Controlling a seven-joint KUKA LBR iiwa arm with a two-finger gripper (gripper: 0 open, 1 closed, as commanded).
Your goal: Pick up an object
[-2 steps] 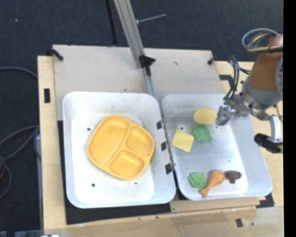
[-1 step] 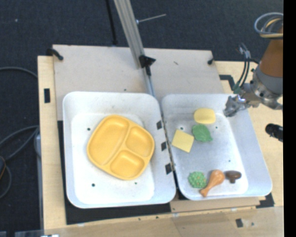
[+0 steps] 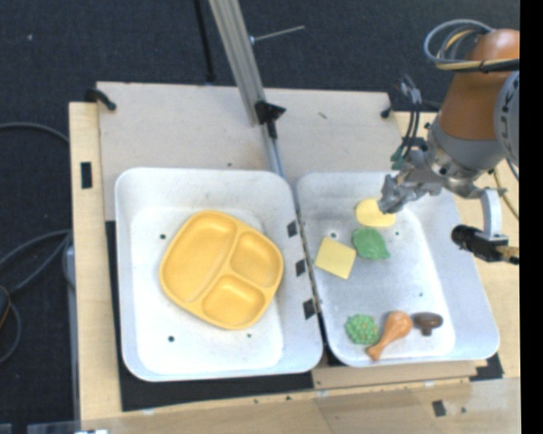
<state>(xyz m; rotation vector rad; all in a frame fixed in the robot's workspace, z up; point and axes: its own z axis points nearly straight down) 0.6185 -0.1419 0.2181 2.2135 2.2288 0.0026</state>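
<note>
Pale yellow round piece point(image 3: 373, 212) sits in the upper part of the right-hand white bin point(image 3: 452, 306), right of centre in the frame, and your gripper point(image 3: 391, 197) is directly over its upper right edge. From this slanted overhead view you cannot tell how far apart the fingers stand, nor whether they touch the piece; the dark gripper body overlaps it.

Your arm point(image 3: 475, 98), grey with an orange band, enters from the upper right of the frame and angles down and leftward to that spot.

Just below the pale piece lies a flat green leaf-shaped item point(image 3: 371, 243), nearly touching it. Left of the leaf, a yellow square block point(image 3: 336, 259) rests tilted like a diamond, near the bin's left wall. Along the lower part of the same bin you have three items in a row: a green broccoli-like clump point(image 3: 361, 328), an orange-tan drumstick shape point(image 3: 391, 332) lying at a slant with its thin end toward the lower left, and a small dark brown item point(image 3: 426, 322), possibly a mushroom, touching or almost touching the drumstick's thick end.

The left-hand white bin point(image 3: 145, 351), at lower left of centre, holds a yellow divided plate point(image 3: 221, 268) with three compartments, turned at an angle.

A grey metal rail point(image 3: 237, 48) runs from the top centre of the frame down to the seam between the two bins. Both bins rest on a light wooden bench point(image 3: 190, 125).
</note>
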